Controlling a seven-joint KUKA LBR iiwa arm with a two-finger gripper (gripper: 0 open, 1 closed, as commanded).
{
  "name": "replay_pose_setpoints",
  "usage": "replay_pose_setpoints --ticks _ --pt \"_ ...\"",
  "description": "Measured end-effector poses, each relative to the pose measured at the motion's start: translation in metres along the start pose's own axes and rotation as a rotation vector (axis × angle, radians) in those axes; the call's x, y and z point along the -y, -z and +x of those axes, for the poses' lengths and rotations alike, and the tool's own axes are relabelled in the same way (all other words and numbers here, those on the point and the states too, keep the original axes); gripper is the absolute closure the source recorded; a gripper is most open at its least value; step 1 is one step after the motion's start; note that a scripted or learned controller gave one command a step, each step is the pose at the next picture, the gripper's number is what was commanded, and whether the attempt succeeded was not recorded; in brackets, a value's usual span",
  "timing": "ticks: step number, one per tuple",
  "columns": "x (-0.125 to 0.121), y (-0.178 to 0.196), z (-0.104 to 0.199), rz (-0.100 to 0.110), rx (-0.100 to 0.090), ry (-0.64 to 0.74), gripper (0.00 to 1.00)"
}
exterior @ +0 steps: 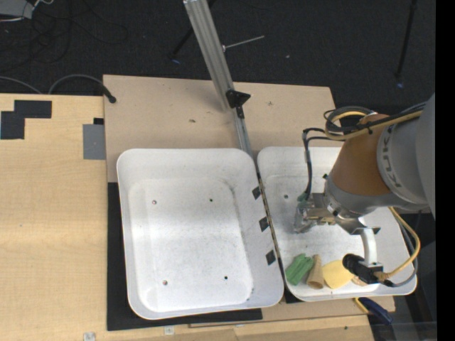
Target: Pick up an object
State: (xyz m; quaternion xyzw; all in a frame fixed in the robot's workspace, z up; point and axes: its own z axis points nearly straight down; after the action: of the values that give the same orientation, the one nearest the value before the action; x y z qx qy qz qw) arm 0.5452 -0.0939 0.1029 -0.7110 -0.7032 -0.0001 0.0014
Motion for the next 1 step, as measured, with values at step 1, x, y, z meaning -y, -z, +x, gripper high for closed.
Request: replay_pose_setpoints --ticks 1 --pt "0.0039 0.0618 -0.0004 -0.004 0.002 0.007 1.00"
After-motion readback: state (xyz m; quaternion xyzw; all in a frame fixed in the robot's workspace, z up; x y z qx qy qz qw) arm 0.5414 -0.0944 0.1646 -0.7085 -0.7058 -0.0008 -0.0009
